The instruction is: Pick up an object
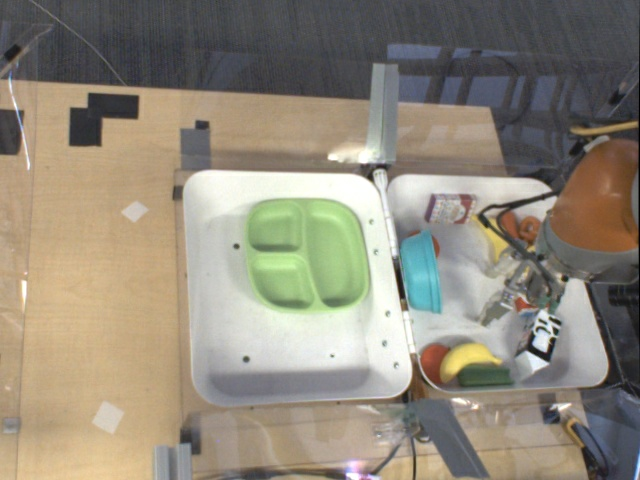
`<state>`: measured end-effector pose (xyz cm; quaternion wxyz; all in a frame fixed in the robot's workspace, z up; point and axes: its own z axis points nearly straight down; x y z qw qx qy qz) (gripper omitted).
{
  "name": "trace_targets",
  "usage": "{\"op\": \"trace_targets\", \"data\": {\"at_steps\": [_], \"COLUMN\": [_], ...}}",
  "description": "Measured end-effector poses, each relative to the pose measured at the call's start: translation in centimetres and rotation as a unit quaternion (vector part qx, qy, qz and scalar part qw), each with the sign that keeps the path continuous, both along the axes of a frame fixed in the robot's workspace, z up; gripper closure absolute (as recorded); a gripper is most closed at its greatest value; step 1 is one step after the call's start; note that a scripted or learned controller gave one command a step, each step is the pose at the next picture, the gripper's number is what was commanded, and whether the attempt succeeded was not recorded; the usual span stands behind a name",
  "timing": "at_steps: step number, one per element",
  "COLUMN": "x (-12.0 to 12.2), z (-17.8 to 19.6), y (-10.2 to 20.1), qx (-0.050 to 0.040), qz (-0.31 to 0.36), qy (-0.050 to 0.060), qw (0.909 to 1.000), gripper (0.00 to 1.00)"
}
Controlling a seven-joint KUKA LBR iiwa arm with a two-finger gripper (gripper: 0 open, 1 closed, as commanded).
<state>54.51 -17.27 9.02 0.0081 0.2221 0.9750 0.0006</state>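
The gripper (510,303) hangs over the right bin (455,268), below the arm's orange band (598,203); whether it is parted or closed cannot be told, and nothing is seen held in it. Nearest the gripper, just to its right, lies a black-and-white bottle (540,340), tilted, with bold lettering on its label. Behind the gripper, toward the bin's far right, a yellow piece (497,248) and an orange-red piece (524,227) sit partly hidden by the wrist and its black cable. Left of the gripper, a teal bowl (421,272) stands on edge against the wall shared with the left bin (215,288); it is smooth, rounded plastic. Beyond the gripper, near the bin's far wall, lies a small purple-and-white packet (450,208). In front of the gripper, in the bin's near left corner, a red tomato-like ball (433,360), a curved yellow banana (468,357) and a dark green piece (485,375) crowd together, touching. The left bin bears a glossy light-green divided plate (305,255) with three compartments. Both bins are shallow, white, with rounded corners, on a pale wooden bench (90,298).
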Motion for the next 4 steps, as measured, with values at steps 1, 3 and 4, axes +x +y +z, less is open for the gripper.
{"op": "trace_targets", "data": {"at_steps": [1, 3, 4], "x": [7.3, -2.8, 8.3], "z": [-0.2, 0.0, -0.3], "y": [-2.7, -3.2, -3.1], "qx": [0.0004, 0.0025, 0.0028], "qz": [-0.034, -0.175, -0.19], "qy": [0.002, 0.0, 0.003], "qw": [0.9994, 0.9845, 0.9818], "gripper": [0.0, 0.0, 0.0]}}
